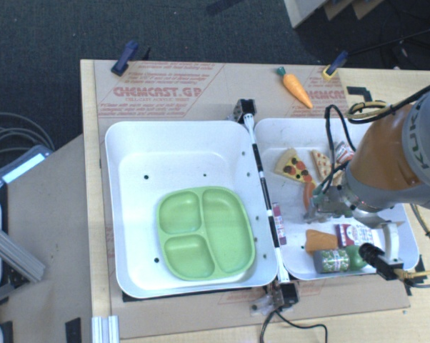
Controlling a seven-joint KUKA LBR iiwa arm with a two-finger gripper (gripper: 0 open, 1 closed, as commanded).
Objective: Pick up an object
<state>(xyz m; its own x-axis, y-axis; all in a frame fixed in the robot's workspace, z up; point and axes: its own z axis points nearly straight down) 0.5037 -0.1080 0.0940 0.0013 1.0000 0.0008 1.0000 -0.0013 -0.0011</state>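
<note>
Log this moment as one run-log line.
arm: over right bin | tool: low, among pizza slice, orange block, green bottle | grasp: unconfirmed | left bin: green tray

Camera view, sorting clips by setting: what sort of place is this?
Likely a robotics lab bench. Two white bins sit clamped to a board, a grey and orange arm reaches over toy food such as pizza slices, and loose cables lie on the floor.

L bin (129, 191) holds divided tray (204, 232), toward 5 o'clock. R bin (272, 131): pizza slices (295, 167) at 12, bottle (339, 259) at 6, gripper (319, 206) between them. Carrot (296, 87) on bench, 12 o'clock of R bin
</note>
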